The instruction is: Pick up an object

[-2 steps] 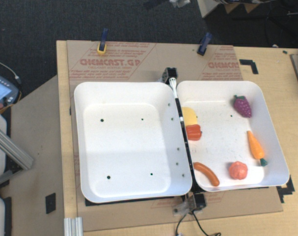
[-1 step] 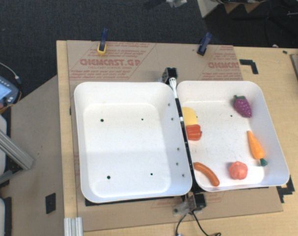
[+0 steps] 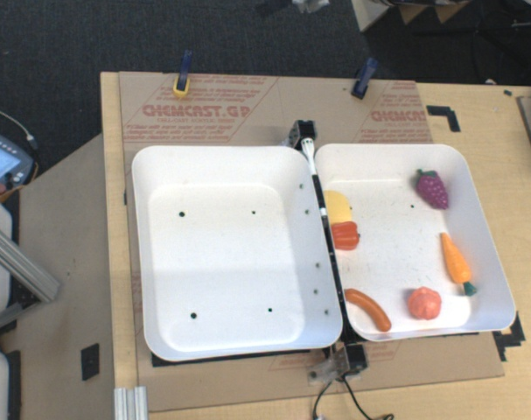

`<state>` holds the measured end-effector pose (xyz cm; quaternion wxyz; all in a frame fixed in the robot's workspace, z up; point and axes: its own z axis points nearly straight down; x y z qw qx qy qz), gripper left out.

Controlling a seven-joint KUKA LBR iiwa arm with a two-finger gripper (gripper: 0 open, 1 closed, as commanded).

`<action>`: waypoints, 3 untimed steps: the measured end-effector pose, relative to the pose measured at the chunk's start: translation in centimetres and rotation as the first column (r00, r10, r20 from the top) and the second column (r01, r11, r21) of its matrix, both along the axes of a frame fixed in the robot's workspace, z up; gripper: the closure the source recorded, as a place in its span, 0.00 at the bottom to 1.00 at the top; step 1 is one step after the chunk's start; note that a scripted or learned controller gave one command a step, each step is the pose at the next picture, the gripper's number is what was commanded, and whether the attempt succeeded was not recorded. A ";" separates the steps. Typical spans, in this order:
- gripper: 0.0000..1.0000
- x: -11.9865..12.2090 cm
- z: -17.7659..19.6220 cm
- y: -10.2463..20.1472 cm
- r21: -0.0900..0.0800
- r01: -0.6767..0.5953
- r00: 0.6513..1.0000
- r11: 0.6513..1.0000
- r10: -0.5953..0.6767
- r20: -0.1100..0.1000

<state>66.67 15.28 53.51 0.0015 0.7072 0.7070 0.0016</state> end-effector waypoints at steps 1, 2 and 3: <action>1.00 0.0 0.0 0.5 0.000 0.000 1.000 1.000 0.000 0.000; 1.00 0.0 0.0 1.3 0.000 0.000 1.000 1.000 0.000 0.000; 1.00 -0.1 0.0 1.8 0.000 0.000 1.000 1.000 0.000 0.000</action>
